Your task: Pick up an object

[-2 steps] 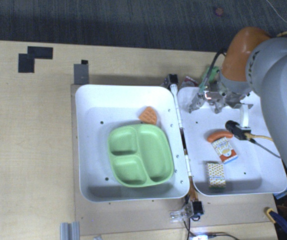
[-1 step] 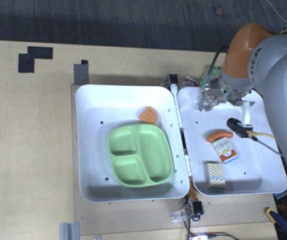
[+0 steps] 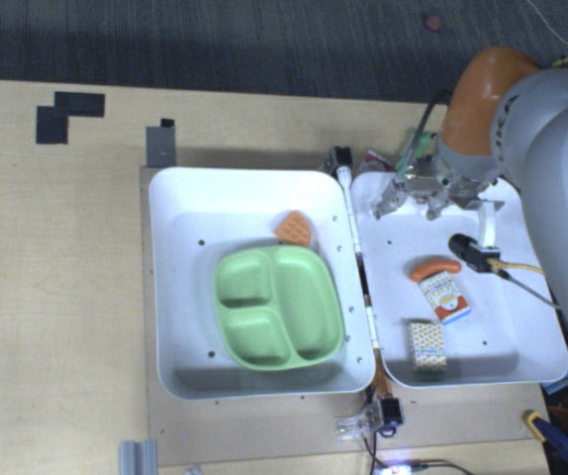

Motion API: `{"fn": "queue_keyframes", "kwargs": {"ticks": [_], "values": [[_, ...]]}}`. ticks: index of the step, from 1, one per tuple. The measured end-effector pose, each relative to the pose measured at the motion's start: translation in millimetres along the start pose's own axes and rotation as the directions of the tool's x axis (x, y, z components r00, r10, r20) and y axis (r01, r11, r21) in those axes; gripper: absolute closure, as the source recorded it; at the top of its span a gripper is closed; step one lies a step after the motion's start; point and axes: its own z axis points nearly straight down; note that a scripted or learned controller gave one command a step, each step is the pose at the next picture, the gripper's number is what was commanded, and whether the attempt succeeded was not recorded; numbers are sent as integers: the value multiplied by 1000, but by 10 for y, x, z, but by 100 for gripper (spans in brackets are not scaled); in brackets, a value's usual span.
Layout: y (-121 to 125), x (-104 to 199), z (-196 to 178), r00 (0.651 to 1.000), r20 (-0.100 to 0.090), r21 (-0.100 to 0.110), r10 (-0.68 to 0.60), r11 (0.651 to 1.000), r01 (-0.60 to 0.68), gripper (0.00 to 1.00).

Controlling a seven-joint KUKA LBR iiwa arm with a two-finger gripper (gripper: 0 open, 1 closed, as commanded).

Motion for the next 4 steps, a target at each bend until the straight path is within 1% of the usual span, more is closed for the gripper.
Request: {"fn": "queue_keyframes", "kwargs": {"ticks": [1, 2, 3, 4], "values": [[16, 7, -116, 1000, 0, -5, -3, 1000, 3, 100], [15, 6, -115, 1000, 1, -4, -3, 1000, 3, 0], [-222, 62, 116, 1000, 0, 5, 8, 1000, -8, 0], [-696, -309, 106, 1000, 1, 4, 8, 1000, -8, 0]]}}
